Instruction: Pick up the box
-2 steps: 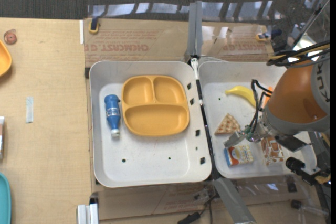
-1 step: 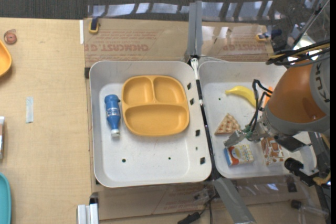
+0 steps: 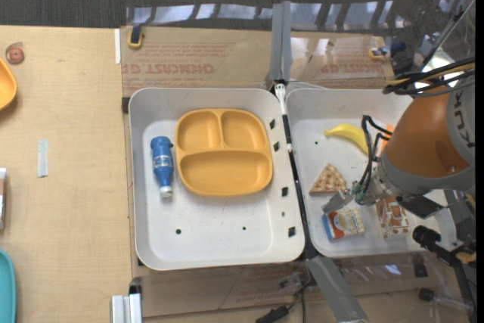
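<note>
I read the worktop (image 3: 60, 185) first, pale wood, carrying two shallow white bins side by side; I take the right bin (image 3: 302, 163) as my landmark for everything else. The left bin (image 3: 144, 238) sits touching its near wall and holds a yellow divided plate (image 3: 224, 152) with a blue bottle (image 3: 162, 165) just beside the plate, on the side away from the right bin. The arm (image 3: 427, 140), grey with its orange band, hangs over the far half of the right bin and hides part of the bin floor there. Inside the right bin, toward the back, lies a banana (image 3: 347, 134); a triangular sandwich piece (image 3: 328, 179) lies near the bin's middle. The jaws (image 3: 342, 200) are low over the bin's front half, just beside the sandwich piece and right above the box (image 3: 345, 223), a small carton with blue and red print lying flat near the bin's front wall. A second small red-and-white carton (image 3: 393, 217) lies next to it, deeper under the arm. I cannot tell how far the jaws are parted, and I see nothing held between them. My judgement: this is the approach step, with the grasp not yet made. The next move calls for centring on the box, clear of the sandwich piece, descending so the jaws straddle its short sides, closing, then lifting straight up out of the right bin.
</note>
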Robot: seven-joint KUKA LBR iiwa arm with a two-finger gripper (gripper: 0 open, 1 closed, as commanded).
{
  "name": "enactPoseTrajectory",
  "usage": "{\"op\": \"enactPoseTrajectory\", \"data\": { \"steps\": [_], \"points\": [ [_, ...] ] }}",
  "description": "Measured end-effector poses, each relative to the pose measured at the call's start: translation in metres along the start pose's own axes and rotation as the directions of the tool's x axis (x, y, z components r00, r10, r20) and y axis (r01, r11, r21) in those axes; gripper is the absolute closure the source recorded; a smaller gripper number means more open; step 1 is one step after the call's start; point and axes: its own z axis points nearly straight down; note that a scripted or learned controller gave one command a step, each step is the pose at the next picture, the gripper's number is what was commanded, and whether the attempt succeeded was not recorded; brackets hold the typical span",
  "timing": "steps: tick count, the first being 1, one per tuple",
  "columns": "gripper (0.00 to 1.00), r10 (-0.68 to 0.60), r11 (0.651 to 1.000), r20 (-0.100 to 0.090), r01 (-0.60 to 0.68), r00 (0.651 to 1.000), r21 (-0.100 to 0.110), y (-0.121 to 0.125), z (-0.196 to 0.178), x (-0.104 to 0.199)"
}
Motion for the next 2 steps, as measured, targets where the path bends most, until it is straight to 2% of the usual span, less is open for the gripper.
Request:
{"op": "enactPoseTrajectory", "data": {
  "steps": [2],
  "points": [
    [0.00, 0.007, 1.000, -0.004, -0.007, 1.000, 0.000, -0.0004, 0.0001, -0.0016]
  ]
}}
